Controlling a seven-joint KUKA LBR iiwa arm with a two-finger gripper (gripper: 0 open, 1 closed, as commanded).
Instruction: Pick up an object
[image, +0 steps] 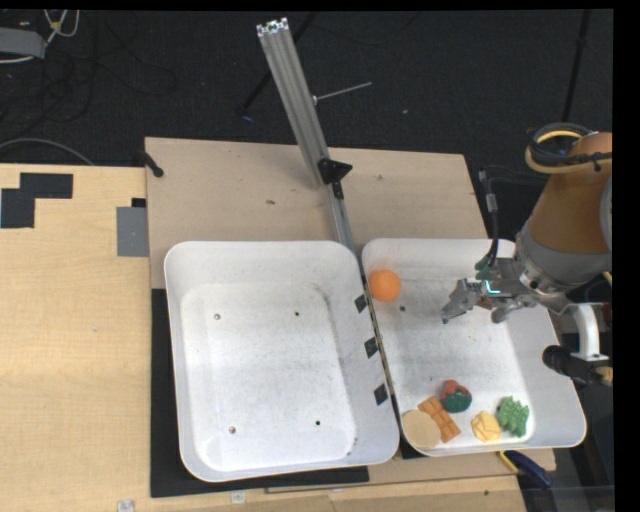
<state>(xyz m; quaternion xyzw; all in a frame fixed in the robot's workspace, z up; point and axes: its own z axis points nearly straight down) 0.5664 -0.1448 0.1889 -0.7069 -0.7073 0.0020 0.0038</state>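
Orange ball (384, 285) sits at the far left edge of the right bin (440, 255), against the divider beside the left bin (260, 360). My end effector (478, 307) hangs over the middle of the right bin, fingers spread apart with nothing between them, well apart from the ball. At the bin's near edge lie a tan disc (421, 430), an orange piece (439, 416), a red-and-green piece (456, 396), a yellow piece (486, 427) and a green piece (514, 414), clustered together. A metal rail (300, 110) slants over the tabletop (240, 190) behind.

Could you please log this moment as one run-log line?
gripper: open, above right bin, holding nothing | orange ball: far-left corner
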